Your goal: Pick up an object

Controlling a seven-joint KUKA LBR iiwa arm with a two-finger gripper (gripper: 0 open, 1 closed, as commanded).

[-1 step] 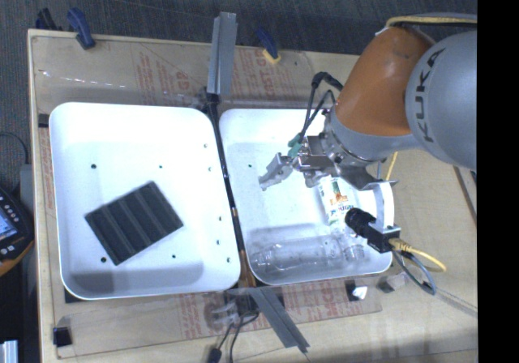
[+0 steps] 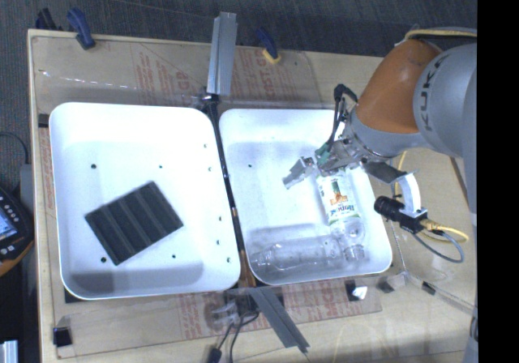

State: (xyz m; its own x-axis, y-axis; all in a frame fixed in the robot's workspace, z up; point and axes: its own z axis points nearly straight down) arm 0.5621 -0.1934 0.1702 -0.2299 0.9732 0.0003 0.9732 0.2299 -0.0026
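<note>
Gripper [image 2: 306, 170], jaws apparently wide, hovering in right bin [image 2: 243, 191] beside labelled bottle [image 2: 338, 201]; should centre before closing.

Both bins look like smooth white plastic, the left bin [image 2: 73, 134] a bit glossy where the light blows out, the right bin [image 2: 259, 151] the same. The ribbed black slab [image 2: 134, 222] looks matt, maybe rubber or foam. Clear bottle [image 2: 304, 254] lying down is shiny see-through plastic; the small bottle [image 2: 339, 203] has a paper-looking label. Bench [image 2: 45, 70] looks like bare wood or board, matt.
</note>
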